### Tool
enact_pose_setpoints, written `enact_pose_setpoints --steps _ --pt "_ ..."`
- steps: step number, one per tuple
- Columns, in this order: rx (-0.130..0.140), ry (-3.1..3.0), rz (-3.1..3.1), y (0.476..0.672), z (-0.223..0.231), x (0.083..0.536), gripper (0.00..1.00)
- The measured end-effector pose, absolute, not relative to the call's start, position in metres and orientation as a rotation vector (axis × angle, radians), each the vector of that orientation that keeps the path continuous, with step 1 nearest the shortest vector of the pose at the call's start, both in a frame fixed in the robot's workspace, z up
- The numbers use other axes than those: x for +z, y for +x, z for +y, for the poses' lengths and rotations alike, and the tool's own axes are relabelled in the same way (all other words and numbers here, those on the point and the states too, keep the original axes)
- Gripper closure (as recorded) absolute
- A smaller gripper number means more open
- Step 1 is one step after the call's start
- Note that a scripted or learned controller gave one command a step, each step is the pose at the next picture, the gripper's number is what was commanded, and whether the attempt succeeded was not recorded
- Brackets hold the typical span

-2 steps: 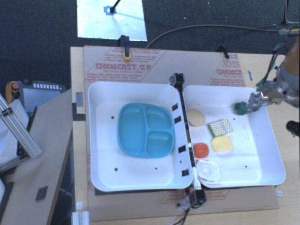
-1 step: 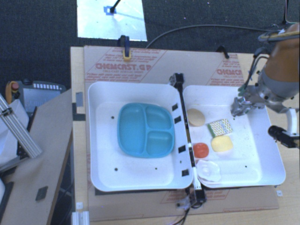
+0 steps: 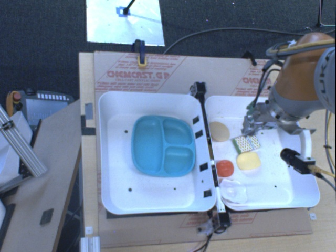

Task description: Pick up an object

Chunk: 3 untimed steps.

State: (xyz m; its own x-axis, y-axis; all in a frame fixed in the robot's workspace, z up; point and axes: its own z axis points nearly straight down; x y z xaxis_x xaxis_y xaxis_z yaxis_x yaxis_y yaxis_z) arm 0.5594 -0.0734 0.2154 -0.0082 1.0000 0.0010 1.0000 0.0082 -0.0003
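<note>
Glossy blue tray (image 3: 161,145), checkered pad (image 3: 247,143)

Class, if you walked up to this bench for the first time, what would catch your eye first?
Probably the blue divided plate, alone in the left bin. Next, the grey and orange arm reaching over the right bin, its gripper just above a checkered item and a yellow piece.
</note>
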Motion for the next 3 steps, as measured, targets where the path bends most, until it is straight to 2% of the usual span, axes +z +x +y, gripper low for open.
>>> enact_pose_setpoints --steps 1,3 --pt "-0.003 -2.211 -2.232 0.557 -0.016 0.22 1.0" --pt "-0.004 -2.209 -2.232 0.531 0.082 0.239 1.0"
